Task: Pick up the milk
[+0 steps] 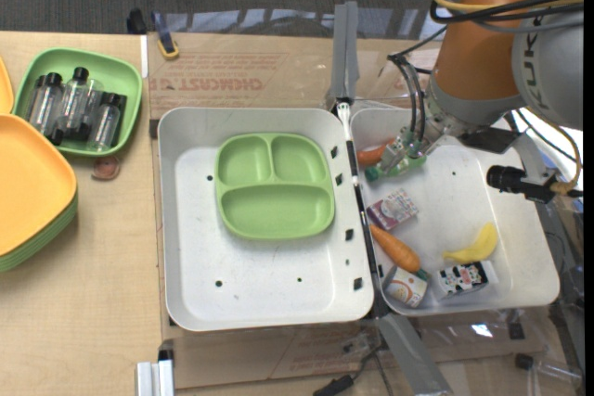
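The milk (464, 276) is a small white carton with black cow patches, lying flat near the front right of the right bin (520, 199). My gripper (402, 157) hangs low over the back left corner of that bin, far from the carton. It is just right of an orange carrot (371, 154) by the bin wall. Nothing can be seen held in it.
The right bin also holds a pink-purple carton (393, 209), a second carrot (395, 247), a banana (473, 243) and a small cup (406, 287). A green divided plate (275, 185) lies in the left bin (186, 274). A green tray of bottles (78, 101) and orange plates (28, 199) sit at far left.
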Action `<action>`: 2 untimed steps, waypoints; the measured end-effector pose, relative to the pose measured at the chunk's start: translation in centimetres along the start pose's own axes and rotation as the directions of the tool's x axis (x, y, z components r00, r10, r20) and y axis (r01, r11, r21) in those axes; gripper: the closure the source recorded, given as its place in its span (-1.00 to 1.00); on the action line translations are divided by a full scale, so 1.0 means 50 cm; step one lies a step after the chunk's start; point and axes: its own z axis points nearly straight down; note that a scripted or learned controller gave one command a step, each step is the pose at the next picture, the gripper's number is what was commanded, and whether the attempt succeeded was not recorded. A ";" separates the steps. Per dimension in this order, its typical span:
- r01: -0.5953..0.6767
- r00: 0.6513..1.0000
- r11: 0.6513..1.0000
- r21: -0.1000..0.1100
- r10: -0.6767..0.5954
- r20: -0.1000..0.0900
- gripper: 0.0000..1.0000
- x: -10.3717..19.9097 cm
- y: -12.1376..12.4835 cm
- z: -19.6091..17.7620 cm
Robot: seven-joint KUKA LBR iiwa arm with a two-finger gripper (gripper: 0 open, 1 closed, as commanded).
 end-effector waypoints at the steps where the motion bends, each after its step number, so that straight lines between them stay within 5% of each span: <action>1: 0.085 0.996 0.996 0.000 -0.085 0.000 1.00 -0.054 0.117 0.024; 2: 0.123 0.992 0.992 0.000 -0.123 -0.001 1.00 -0.021 0.128 0.023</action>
